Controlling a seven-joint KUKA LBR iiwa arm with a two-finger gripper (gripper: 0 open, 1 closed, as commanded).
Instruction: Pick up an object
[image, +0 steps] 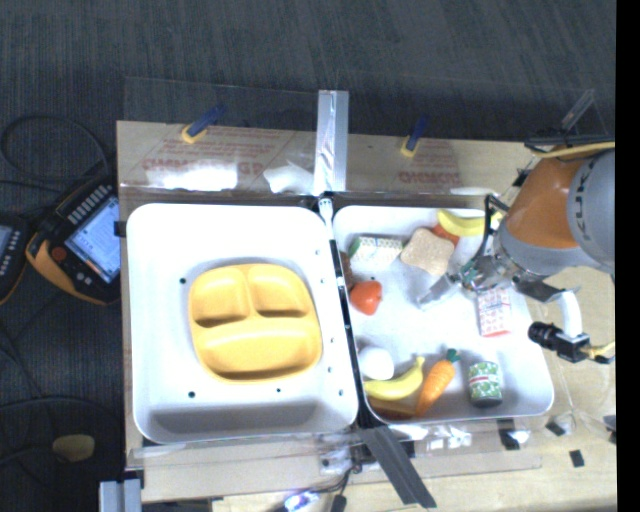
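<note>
Two white bins are sitting side by side on the bench, seen from the camera view above. A yellow sectioned tray (255, 320) is lying in the middle of the left bin (150, 300). The right bin (520, 385) is carrying the objects: a banana (393, 381) and a carrot (434, 384) along its near edge, a green can (485, 382) toward its near right corner, a tomato (366, 295) against its left wall, a slice of bread (428, 252) and a second banana (462, 222) near its far edge, and a pink card (494, 311) by its right wall. The gripper (440, 289) is reaching in from the right, hanging over bare bin floor between the bread and the card; whether it is clenched or released cannot be told.
</note>
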